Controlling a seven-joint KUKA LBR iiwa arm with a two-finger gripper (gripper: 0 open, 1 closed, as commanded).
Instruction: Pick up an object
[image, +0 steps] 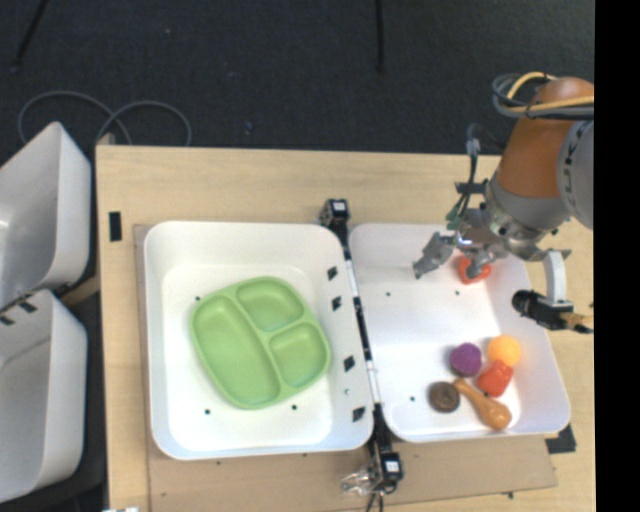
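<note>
My gripper (455, 258) hangs over the far part of the right bin (420, 330). It looks open: one grey finger (432, 255) is splayed to the left and the other sits by a small red-orange object (476, 268). That object lies on the bin floor, partly hidden under the gripper's right side, and is not clearly held. At the bin's near right lie a purple ball (465, 357), a yellow-orange ball (505, 349), a red piece (495, 378), a brown round piece (444, 397) and a tan stick-like piece (487, 408).
The left bin (170, 420) holds a green divided plate (261, 341). A ridge with black clips (355, 330) separates the two bins. White floor shows in the left and middle of the right bin.
</note>
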